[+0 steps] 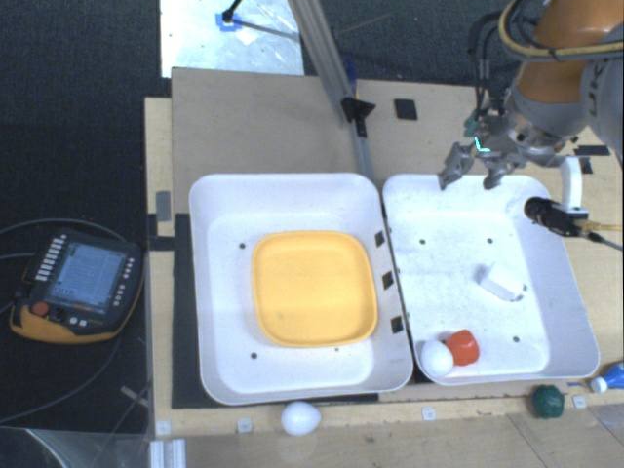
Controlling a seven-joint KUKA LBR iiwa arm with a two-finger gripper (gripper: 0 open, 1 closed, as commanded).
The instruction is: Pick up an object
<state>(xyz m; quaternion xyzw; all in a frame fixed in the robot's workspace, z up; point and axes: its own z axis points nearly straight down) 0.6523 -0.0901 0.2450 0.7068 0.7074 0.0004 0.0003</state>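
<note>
My gripper (pixel 473 172) hangs over the far edge of the right bin (pixel 556 291), its two fingers spread apart with nothing between them. In that bin, a small white block (pixel 501 285) lies right of the middle. A red-orange cylinder (pixel 462 347) rests at the near left corner, touching a white ball (pixel 436 359). All three objects sit well below the gripper in the view. The left bin (pixel 219 261) holds a yellow square plate (pixel 314 287) in its middle.
A white egg-shaped object (pixel 300 418) lies on the bench in front of the left bin. A dark green ball (pixel 547 401) and a blue-tipped item (pixel 606 379) sit off the right bin's near corner. A teach pendant (pixel 74 283) rests far left.
</note>
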